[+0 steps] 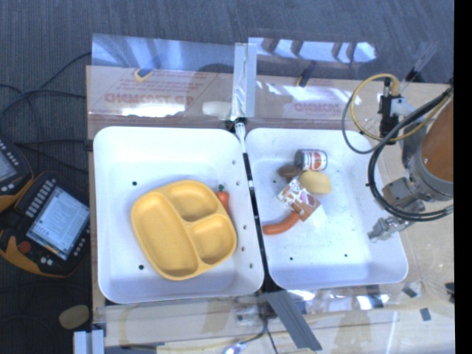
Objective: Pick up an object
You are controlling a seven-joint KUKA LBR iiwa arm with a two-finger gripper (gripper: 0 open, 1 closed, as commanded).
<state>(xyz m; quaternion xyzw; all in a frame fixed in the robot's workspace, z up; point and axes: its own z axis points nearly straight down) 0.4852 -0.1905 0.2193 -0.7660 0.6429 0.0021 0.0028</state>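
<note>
White right bin (383, 268) holds the pickable stuff, all clustered in its upper-left part:
- small can (311, 159), lying on its side, red label, silver end facing left
- dark brown lump (287, 172) just left of and below the can, touching or nearly touching it
- pale yellow rounded piece (316, 182), potato-like, directly under the can
- crumpled white/orange packet (299, 198), touching the yellow piece's lower-left side
- orange-red sausage-shaped item (281, 226), curved, lying just under the packet, one end at the packet's bottom edge

Rest of that bin's floor is bare white with a few dark dots.

Gripper (386, 228): sits at the right bin's right rim, well apart from the cluster. Can't tell the finger opening from this angle, just a small grey metal tip over the rim. Nothing visibly held.

Arm (435, 161): grey wrist, orange band at the frame's right, looped black and yellow cables (369, 124) above it.

Left bin (118, 161): yellow three-compartment tray (184, 228), tilted diagonally. Small orange-red piece (223, 197) pokes out at the tray's upper-right edge, mostly hidden.

Outside the bins: clear plastic sheet (169, 80) along the far side, teach pendant (46, 223) with a lit screen on the grey carpet at left.
</note>
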